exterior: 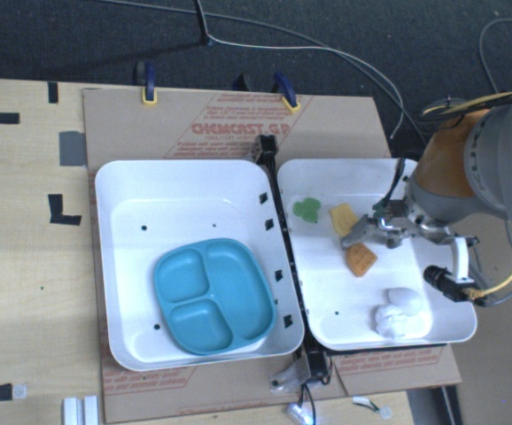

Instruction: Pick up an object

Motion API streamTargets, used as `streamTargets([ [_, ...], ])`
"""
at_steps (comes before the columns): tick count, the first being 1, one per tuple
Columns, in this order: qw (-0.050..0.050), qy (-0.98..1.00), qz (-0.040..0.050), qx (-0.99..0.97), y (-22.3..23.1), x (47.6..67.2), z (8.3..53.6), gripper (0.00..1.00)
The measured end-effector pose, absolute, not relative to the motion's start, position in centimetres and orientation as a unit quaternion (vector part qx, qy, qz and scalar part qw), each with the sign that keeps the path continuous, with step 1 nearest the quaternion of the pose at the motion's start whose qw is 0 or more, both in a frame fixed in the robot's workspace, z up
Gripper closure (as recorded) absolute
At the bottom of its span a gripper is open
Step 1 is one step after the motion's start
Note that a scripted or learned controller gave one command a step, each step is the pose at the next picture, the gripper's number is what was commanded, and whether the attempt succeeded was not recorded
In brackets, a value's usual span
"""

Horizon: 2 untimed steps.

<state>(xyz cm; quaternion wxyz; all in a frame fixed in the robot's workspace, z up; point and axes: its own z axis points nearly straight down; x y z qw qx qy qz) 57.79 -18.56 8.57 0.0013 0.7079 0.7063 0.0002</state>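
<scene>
An orange-brown block point(360, 259) is lying on the floor of the right bin point(327, 326), near its middle, and the gripper point(359, 235) is sitting just above and against it. Beside it, a yellow piece point(341, 217) is lying slightly up and to the left, close to the gripper's tip, and a small green item point(306, 209) is sitting further left, near the divider between the two bins. A crumpled white object point(398, 313) is resting toward the near right corner of the same bin, well apart from the block. The left bin point(123, 193) is holding a blue divided plate point(213, 296) with three compartments, tilted a little in the lower half.

The arm point(455, 171) is reaching in from the right over the bin's edge, its orange band showing above the wrist. Whether the gripper is parted or closed cannot be told from here, and nothing is visibly being held clear of the bin floor.

Both bins are resting on a sheet of cardboard point(229, 127) held by two blue and yellow clamps point(149, 85) at its far edge, on a pale wooden bench point(26, 282) marked with black tape. Dark carpet point(327, 16) and loose cables point(345, 60) are lying beyond
</scene>
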Motion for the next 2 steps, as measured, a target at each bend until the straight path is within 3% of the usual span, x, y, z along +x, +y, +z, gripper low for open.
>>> streamTargets([
  [1, 0.001, 0.708, 0.0004, 0.707, -15.0, 55.3, 8.6, 0.0],
  [2, 0.001, 0.707, 0.0005, 0.707, -18.5, 56.1, 8.6, 0.0],
])
